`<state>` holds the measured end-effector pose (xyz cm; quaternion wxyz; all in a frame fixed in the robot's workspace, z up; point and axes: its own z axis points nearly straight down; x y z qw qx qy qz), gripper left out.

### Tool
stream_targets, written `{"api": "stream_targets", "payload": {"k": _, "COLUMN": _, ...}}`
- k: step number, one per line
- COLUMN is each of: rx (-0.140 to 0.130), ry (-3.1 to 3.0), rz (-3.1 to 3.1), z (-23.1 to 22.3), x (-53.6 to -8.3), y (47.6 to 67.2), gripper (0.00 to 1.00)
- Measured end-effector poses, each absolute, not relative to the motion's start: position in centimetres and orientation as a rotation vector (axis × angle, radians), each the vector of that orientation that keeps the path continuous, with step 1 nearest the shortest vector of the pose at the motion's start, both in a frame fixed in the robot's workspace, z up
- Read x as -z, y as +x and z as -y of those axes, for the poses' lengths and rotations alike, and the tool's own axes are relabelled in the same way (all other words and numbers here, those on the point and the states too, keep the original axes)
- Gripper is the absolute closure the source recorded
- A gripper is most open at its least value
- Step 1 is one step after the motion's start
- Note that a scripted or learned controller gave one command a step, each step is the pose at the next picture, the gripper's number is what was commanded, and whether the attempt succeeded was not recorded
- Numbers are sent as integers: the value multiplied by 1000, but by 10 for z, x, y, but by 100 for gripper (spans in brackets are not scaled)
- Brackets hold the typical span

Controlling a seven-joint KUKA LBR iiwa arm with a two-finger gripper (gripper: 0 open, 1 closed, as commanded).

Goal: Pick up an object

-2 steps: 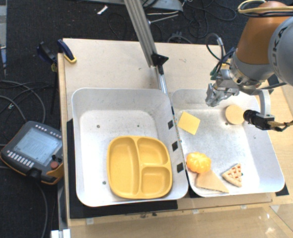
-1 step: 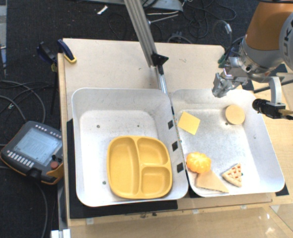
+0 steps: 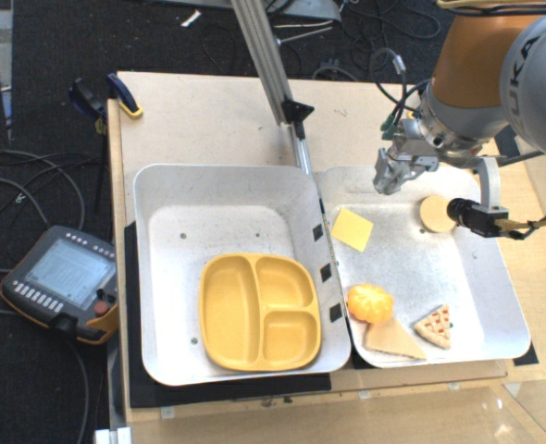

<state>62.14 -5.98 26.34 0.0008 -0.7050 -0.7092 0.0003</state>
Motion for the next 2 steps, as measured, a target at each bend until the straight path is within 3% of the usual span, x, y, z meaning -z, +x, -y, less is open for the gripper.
{"api": "stream_targets", "payload": {"k": 2, "rx": 0, "ry": -2210, "rz": 2229, "z": -45, "x": -268, "y": 585, "gripper": 100}}
